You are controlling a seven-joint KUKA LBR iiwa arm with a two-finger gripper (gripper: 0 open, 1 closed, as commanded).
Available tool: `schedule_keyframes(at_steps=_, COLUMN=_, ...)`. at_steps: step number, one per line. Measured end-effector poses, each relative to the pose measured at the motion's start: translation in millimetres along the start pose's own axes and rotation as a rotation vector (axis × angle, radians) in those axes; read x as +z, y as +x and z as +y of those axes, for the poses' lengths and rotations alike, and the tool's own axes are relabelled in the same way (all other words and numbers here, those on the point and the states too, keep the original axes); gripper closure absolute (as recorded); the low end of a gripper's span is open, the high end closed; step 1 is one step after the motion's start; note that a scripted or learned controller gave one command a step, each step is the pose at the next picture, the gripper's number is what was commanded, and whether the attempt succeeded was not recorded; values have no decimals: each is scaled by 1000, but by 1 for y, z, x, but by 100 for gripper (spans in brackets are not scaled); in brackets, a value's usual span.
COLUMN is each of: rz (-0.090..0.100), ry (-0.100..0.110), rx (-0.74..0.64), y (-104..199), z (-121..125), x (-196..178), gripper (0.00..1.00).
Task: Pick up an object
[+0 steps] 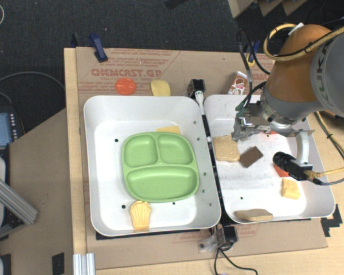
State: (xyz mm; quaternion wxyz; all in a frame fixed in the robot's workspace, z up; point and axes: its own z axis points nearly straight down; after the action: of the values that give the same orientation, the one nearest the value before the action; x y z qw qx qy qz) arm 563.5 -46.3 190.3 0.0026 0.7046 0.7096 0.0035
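Toast slice (pixel 226 149) in right bin (pixel 309 208), cardboard-topped bench (pixel 126 65), dark carpet (pixel 74 10)

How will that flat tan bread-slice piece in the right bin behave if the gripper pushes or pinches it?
The flat tan bread-slice piece lies low on the right bin floor, so it will probably slide rather than roll or tip. Its thin edge gives the gripper little to pinch. It looks like a light toy, probably stiff.

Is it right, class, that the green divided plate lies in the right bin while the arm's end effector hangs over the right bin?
Not quite. The camera view shows the green divided plate in the left bin, not the right. The end effector does hang over the right bin.
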Motion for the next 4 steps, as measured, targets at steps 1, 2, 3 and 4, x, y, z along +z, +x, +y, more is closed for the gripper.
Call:
schedule_keyframes(at_steps=1, rz=-5, ry=7, rx=13, y=-76, z=28, x=53, gripper=100)
schedule_keyframes(at_steps=2, rz=-3, ry=6, rx=8, y=-71, z=28, x=50, gripper=0)
schedule_keyframes(at_steps=3, rz=1, ry=8, rx=10, y=-76, z=9, x=106, gripper=0)
schedule_keyframes(at_steps=4, rz=-1, ry=-1, rx=8, y=-76, z=12, x=92, gripper=100)
